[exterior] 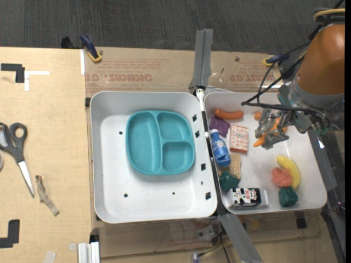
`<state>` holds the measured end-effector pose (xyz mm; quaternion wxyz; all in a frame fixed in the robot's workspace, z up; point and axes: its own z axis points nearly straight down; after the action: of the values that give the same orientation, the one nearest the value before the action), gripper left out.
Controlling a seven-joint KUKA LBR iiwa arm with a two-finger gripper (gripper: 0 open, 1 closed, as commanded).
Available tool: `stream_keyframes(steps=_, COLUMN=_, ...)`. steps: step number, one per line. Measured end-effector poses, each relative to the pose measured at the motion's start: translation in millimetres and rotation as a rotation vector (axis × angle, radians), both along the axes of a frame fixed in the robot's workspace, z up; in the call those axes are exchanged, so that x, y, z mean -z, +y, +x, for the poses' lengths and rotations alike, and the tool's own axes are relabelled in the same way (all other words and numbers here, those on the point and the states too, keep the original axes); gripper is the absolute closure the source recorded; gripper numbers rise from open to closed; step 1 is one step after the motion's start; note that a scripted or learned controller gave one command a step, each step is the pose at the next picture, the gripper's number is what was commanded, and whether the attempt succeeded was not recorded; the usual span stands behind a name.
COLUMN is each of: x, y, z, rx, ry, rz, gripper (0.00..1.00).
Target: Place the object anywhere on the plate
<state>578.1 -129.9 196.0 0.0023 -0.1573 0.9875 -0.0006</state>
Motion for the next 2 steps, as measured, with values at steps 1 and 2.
stream_keyframes(steps=1, x=44.8, y=0.1, z=9.2, rx=-0.342, ry=0.003, rz=0.002, gripper=1.0)
stream_keyframes(steps=2, x=-109.7, y=69.7, z=21.7, rx=-0.551, ry=0.0, rz=0.0, gripper=1.0)
